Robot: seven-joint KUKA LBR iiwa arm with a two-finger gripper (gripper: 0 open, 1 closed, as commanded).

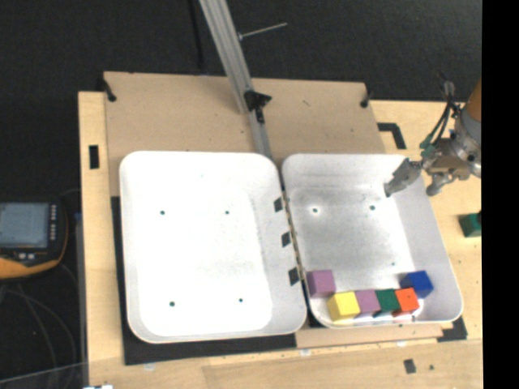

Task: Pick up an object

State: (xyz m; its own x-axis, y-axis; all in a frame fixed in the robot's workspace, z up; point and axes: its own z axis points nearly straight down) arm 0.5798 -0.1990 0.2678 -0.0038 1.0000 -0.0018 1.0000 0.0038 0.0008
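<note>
The gripper (417, 178) is hovering over the upper right rim of the right bin (357, 177), its 2 fingers spread apart and gripping nothing. Along that bin's near wall, well apart from the gripper, 6 small blocks are sitting clustered: purple (321, 281), yellow (344, 305), lilac (367, 301), green (387, 301), orange (406, 300), blue (418, 282).

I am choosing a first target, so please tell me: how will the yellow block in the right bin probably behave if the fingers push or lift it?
The yellow block looks like a small rigid cube with flat faces, so it should slide rather than roll. It sits tight against a purple block and close to the right bin's near wall, so a push would likely jam it or move its neighbours. It probably weighs little.
</note>
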